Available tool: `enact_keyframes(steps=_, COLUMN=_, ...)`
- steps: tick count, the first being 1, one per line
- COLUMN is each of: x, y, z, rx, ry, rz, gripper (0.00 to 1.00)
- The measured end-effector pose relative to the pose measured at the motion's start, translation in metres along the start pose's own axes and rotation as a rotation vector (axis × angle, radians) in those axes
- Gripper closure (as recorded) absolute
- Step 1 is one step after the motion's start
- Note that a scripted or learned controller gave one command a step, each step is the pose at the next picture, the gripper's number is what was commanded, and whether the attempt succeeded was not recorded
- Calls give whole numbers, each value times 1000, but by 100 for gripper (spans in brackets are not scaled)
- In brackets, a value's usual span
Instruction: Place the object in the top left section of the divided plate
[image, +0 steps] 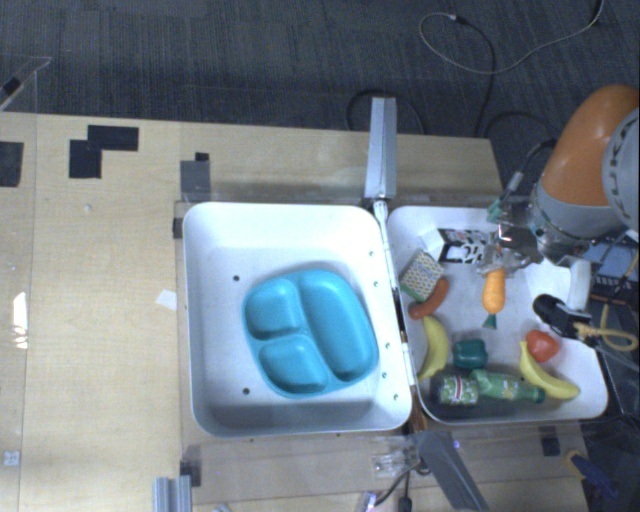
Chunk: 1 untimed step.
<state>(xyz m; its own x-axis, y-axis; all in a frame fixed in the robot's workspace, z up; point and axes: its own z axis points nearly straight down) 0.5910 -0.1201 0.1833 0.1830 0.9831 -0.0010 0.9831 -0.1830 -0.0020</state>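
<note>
My hand sits over the back of the right bin, just above the toy carrot; can't tell from this angle how wide it is spread or whether it grips anything, the metal parts blur together. The carrot looks to be touching or right under the hand tip, lying upright in the view, green end pointing to the bin front. My arm reaches in from the right, orange band high up at the right edge, grey wrist angled down and left into the bin. Divided plate, blue, lies in the middle of the left bin; its three sections hold nothing, top left section included. Other stuff in right bin: a checkered block near the divider with a sausage just beside it, a banana below those, a green cup-like thing, a green bottle lying on its side along the front wall, a second banana at right with a tomato touching it, a black-and-white card at the back. Both bins rest on the wooden surface.
</note>
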Motion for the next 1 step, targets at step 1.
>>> enact_keyframes(steps=1, x=28, y=-29, z=74, rx=1, ry=2, rz=-61, gripper=100)
